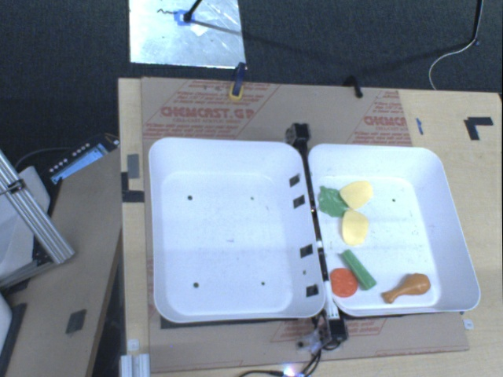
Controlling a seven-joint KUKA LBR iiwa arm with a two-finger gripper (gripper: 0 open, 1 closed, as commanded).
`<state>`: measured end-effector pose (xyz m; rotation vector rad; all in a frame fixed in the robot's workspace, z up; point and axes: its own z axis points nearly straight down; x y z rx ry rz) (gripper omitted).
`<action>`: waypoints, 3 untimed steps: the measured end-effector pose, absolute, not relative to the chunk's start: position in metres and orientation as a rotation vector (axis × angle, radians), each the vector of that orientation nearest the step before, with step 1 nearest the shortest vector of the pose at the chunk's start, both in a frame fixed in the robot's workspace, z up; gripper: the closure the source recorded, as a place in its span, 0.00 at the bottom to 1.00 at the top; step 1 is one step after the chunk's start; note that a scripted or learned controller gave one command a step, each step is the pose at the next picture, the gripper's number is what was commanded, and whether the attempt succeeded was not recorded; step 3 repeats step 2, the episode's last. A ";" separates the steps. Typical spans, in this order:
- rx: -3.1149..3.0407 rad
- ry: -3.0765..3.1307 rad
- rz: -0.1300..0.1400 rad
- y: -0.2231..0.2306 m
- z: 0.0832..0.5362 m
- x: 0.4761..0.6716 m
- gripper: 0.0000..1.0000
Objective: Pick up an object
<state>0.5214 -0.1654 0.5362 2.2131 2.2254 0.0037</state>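
Tool state: cannot tell from this frame, and nothing is visibly gripped. All pickable items sit in the right bin (pixel 420 210), bunched toward its left wall near the divide between the bins. Top of the cluster: a green leafy piece (pixel 331 202) touching a yellow rounded piece (pixel 357 193) on its right. Just below those is a second yellow piece (pixel 355 228), oval and lying flat. Below that a green stick (pixel 359 268) lies diagonally, its lower end beside a red round piece (pixel 343 283) at the bin's front-left corner; the two look to be touching. A brown drumstick-shaped item (pixel 407 287) lies apart from the rest, near the front wall, thick end pointing right. The left bin (pixel 228 234) shows a bare white floor with a few small dark dots. Black clips run along the seam where the two bins meet. Both bins rest on a printed cardboard sheet (pixel 204 110) on the worktop (pixel 86 234). Behind the worktop: a shiny metal plate (pixel 186 22) on dark carpet, a yellow clip (pixel 236 91) at the cardboard's back edge, and a white cable (pixel 456 49) at top right. An aluminium profile (pixel 31 214) stands at the far left.
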 end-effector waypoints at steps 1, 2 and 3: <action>2.213 2.225 0.004 -0.139 0.536 0.485 1.00; 2.220 2.218 -0.001 -0.201 0.534 0.537 1.00; 2.220 2.218 -0.001 -0.201 0.534 0.537 1.00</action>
